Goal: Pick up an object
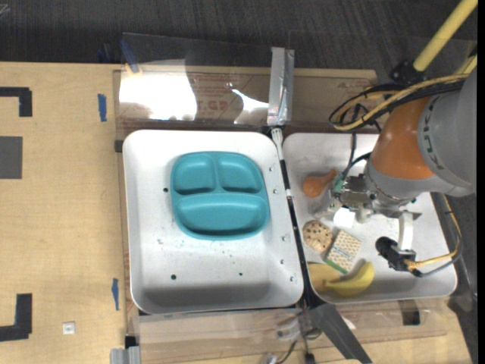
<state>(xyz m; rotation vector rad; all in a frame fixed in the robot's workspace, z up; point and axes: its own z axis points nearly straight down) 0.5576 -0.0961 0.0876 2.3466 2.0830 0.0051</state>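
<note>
The right bin [436, 275] holds several toy foods. An orange piece [317, 183] lies near its left wall, with a round brown cookie [317, 235] below it. A tan waffle-like cracker [343, 249] rests beside the cookie, and a yellow banana [345, 279] lies along the front wall. My gripper [346, 207] is low in this bin, just right of the orange piece and directly above the cracker. The grey wrist with its orange band [398, 154] covers the bin's right half.
A teal divided plate [220, 194] lies in the left bin [151, 264]. A metal divider [292, 218] separates the two bins. Yellow and black cables [379, 101] loop over the back of the right bin, and a black connector [394, 255] hangs by the arm.
</note>
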